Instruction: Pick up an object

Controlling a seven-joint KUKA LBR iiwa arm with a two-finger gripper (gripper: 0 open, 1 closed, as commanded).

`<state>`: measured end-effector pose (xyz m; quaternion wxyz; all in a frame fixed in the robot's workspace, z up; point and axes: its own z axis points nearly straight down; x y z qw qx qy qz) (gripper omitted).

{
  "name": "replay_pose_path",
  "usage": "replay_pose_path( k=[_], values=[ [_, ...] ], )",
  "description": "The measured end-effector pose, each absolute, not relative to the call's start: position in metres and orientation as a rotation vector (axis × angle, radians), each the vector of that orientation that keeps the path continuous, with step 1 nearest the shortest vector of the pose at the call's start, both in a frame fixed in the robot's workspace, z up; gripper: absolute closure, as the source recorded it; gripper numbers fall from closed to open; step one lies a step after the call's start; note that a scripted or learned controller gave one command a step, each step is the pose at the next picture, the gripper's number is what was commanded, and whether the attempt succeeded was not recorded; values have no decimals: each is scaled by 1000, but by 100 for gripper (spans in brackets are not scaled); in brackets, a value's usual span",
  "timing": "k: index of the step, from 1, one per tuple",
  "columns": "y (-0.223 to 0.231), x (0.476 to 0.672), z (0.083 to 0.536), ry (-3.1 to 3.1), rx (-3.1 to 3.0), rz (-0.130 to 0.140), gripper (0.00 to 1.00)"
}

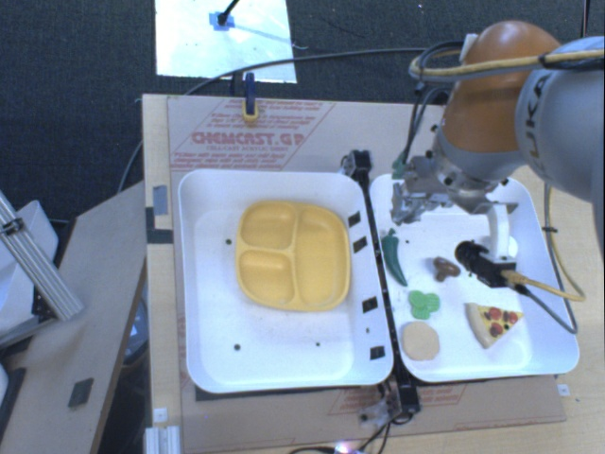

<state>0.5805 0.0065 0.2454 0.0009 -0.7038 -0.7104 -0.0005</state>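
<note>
Left bin (194,282): holds one yellow divided plate (293,255), lying flat near the middle with its compartments up. It is broad and low, probably hard for a two-finger grip except at the rim.

Right bin (544,348): small play-food pieces scattered loosely, none stacked, and most of them apart from each other. This layout likely gives a grasp room on every side.
- Green pepper (393,256) lies along the left wall, stem end up-frame, close beside the wall.
- Green round pieces (423,303) sit below the pepper, and a tan disc (421,340) lies just below those, near the front edge.
- A brown lump (445,269) lies mid-bin.
- A pizza slice (492,322) lies flat toward the right, point aimed down-left.

Task names no particular object. The pepper is the piece nearest the tool, so I judge it the likeliest target.

Gripper (408,208) hangs in the back-left part of the right bin, just up-frame of the pepper's stem end and apart from it. Nothing is seen in its grasp. Whether it is spread or closed I cannot tell, as the tip is a blur of metal against white.

Arm (558,112) enters from the right. The orange band (496,74) bulges over the back of the bin and the wrist is bent downward toward the bin floor. The pose reads as poised for a descent, with no pick yet made.
</note>
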Motion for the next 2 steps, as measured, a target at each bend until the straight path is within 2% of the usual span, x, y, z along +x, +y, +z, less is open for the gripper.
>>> replay_pose_path(
  k=[2],
  values=[
    [98,554,241,-2230,-2211,-3,100]
  ],
)
